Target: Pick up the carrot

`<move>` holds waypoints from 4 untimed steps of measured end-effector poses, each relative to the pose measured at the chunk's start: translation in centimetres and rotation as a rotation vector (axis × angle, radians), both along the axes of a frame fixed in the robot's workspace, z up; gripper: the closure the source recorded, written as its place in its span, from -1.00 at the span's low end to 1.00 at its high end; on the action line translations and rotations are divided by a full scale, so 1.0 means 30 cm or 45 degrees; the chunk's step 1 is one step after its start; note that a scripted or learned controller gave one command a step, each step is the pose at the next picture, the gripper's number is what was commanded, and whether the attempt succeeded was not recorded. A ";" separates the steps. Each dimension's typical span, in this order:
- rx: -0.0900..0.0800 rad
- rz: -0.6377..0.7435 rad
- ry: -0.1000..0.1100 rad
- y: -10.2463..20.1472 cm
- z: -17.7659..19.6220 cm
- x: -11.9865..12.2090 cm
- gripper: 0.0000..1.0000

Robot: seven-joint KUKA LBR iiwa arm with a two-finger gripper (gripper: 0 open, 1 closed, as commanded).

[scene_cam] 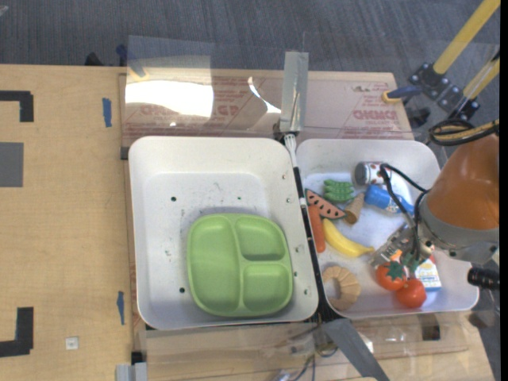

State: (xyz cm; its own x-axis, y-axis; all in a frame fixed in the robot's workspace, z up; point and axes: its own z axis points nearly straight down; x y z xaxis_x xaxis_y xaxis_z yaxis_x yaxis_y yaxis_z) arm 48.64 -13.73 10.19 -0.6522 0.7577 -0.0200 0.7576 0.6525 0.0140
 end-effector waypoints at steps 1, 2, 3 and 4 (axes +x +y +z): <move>0.013 0.080 0.018 0.455 0.287 0.127 1.00; 0.010 -0.154 0.020 0.171 0.019 0.112 1.00; -0.007 0.415 0.014 -0.133 -0.037 0.090 1.00; -0.002 0.417 0.018 -0.127 -0.041 0.087 -1.00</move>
